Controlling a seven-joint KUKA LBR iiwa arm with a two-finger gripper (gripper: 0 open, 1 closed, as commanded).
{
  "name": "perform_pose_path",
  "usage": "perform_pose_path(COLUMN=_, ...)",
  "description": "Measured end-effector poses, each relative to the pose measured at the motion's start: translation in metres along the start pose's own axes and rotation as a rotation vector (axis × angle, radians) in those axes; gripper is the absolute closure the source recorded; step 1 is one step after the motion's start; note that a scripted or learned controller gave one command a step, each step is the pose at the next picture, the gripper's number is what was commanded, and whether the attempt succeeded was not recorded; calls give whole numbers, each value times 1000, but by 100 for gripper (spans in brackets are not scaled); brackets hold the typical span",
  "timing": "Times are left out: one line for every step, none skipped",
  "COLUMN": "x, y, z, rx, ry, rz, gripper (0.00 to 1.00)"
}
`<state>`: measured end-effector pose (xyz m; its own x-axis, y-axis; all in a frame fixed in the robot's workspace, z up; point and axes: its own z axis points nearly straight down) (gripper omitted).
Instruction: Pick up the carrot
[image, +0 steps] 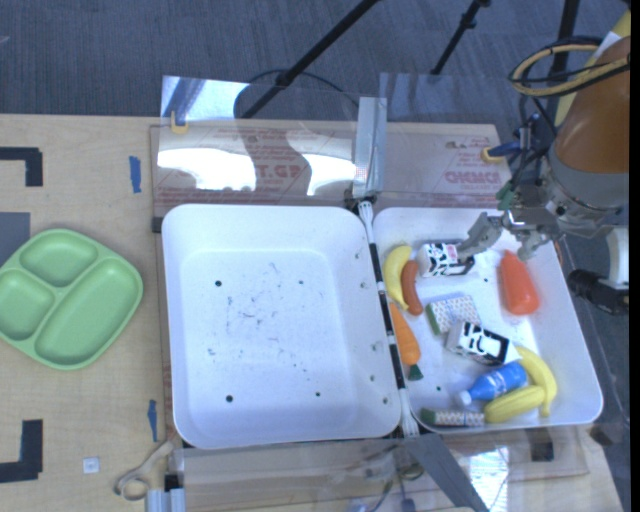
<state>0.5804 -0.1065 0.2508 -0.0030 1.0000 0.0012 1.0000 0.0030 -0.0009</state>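
The hand (512, 228) hangs over the far part of the right bin (585, 385), its two fingers (480, 232) spread apart and grasping nothing. The grey arm with its orange band (598, 125) comes in from the right, above the bin's back corner.

The carrot (405, 338) lies well to the lower left of the hand, along the left wall of the right bin, its narrow end pointing away from the hand toward the front edge. Just beyond it, nearer the hand's left finger, sit a small banana (397, 270) and a sausage (412, 287) side by side. A black-and-white carton (444, 258) rests just left of the hand's left finger. An orange-red pepper (518, 284) lies directly below the hand, close to its right finger.

Farther toward the front are a second black-and-white carton (482, 342), a blue bottle (496, 383) and a large banana (530, 385).

The left bin (200, 240) stands beside the right one, and a green divided plate (68, 296) sits on the counter (70, 160) far to the left.
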Motion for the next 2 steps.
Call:
perform_pose_path(x=-26, y=9, z=116, rx=-2, ry=-1, rz=-89, gripper=0)
perform_pose_path(x=-6, y=-1, z=99, rx=0, ry=0, rz=-123, gripper=0)
